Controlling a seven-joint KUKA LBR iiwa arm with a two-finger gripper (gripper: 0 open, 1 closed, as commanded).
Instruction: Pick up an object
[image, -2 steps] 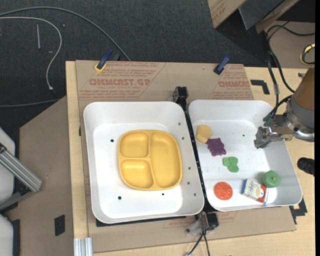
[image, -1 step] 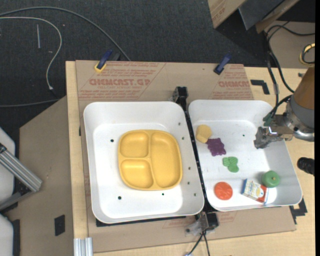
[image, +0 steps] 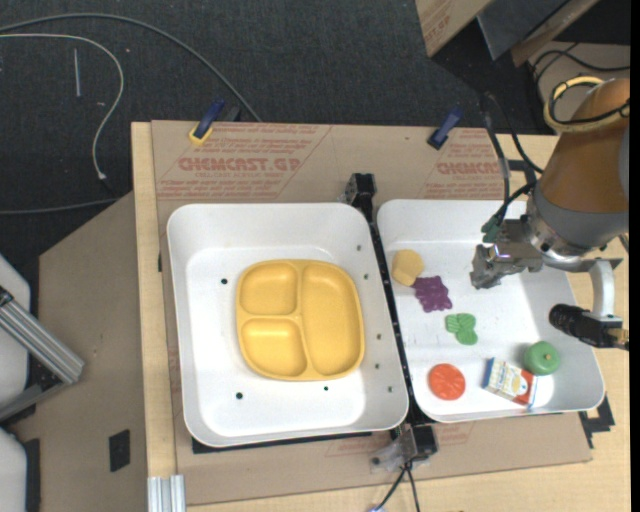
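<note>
In the right bin lie a pale yellow lump, a purple grape cluster, a small green piece, an orange disc, a white and red carton and a green apple. My gripper hangs over the upper middle of that bin, to the right of the yellow lump and the grapes. Nothing shows between its fingers.
The left bin holds a yellow divided plate. A black clamp sits between the bins at the back. Cardboard lies under both bins, with blue clips at its far edge. A black part juts in at the right.
</note>
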